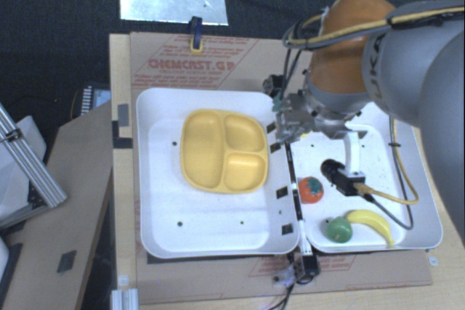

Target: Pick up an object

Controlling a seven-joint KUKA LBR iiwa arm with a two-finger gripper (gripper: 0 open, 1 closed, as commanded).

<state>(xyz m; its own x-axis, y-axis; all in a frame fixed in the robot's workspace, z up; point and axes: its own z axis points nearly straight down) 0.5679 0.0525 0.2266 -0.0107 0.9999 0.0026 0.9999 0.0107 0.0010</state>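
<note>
In the right bin (425,229) lie a red tomato (312,189), a green apple (338,229) and a yellow banana (371,223), all near its front. My gripper (292,121) hangs at the back left of that bin, close to the divider between the two bins. It sits well behind the tomato and touches none of the fruit. The grey arm and its orange band cover the back of the right bin.
A yellow divided plate (222,150) lies in the middle of the left bin (156,229). Both bins rest on a cardboard sheet (196,62). A metal frame (25,163) stands off the bench at the left.
</note>
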